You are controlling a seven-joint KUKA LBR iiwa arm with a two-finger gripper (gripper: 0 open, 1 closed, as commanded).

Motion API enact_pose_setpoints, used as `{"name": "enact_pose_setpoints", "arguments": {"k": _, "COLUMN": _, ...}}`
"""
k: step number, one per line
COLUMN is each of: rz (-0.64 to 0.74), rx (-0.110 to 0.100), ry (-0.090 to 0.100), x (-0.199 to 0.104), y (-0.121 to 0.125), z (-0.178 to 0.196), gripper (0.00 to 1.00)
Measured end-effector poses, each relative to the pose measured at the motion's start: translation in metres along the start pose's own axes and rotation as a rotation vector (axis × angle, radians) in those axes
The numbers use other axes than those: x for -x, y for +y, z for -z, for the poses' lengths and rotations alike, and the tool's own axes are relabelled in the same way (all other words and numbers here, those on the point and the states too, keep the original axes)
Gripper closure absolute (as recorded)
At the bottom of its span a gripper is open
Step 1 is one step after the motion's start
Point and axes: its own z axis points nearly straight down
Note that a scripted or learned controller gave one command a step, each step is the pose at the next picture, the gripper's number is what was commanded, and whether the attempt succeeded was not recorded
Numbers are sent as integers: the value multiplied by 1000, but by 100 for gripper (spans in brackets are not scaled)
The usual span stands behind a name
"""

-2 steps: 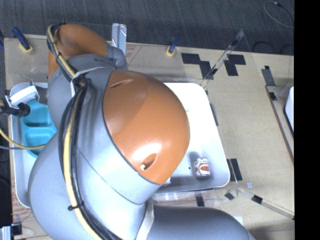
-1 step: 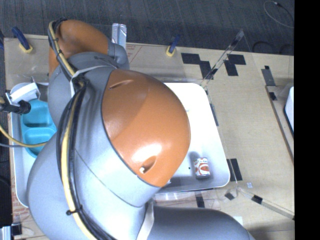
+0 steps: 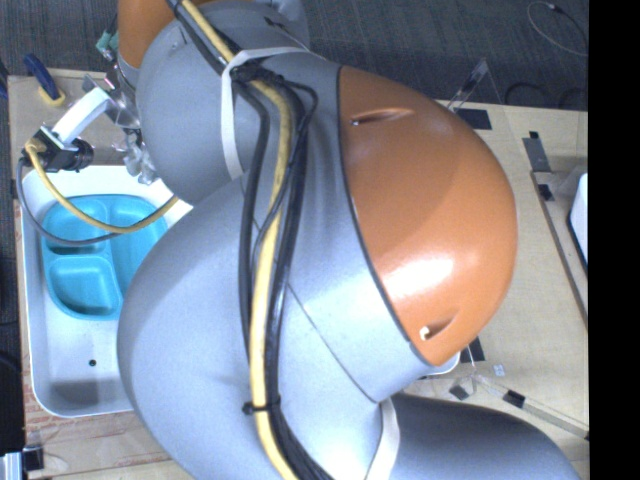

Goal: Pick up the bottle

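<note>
My grey and orange arm [image 3: 330,268] covers most of the camera view, reaching across from the right toward the upper left. Its wrist end with cables and a white fitting [image 3: 85,118] sits over the far rim of the left bin [image 3: 60,378]. A blue compartment tray [image 3: 95,253] lies in that bin, partly under a yellow cable. The arm hides much of both bins.
The left white bin's near corner shows bare floor with a small dark spot [image 3: 92,362]. A yellow hose [image 3: 100,223] loops over the blue tray. The wooden bench top [image 3: 540,218] shows at the right, with black brackets and tape marks.
</note>
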Motion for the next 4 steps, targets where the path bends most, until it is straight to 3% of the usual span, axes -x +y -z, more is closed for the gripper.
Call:
{"name": "enact_pose_setpoints", "arguments": {"k": 1, "rz": -47, "rx": 0, "ry": -3, "x": 9, "y": -5, "z": -128, "gripper": 100}}
{"name": "enact_pose_setpoints", "arguments": {"k": 2, "rz": -48, "rx": 0, "ry": -3, "x": 9, "y": -5, "z": -128, "gripper": 0}}
{"name": "enact_pose_setpoints", "arguments": {"k": 3, "rz": -218, "rx": 0, "ry": 15, "x": -7, "y": 3, "z": -161, "gripper": 0}}
{"name": "enact_pose_setpoints", "arguments": {"k": 4, "rz": -213, "rx": 3, "ry": 21, "x": -9, "y": 3, "z": -148, "gripper": 100}}
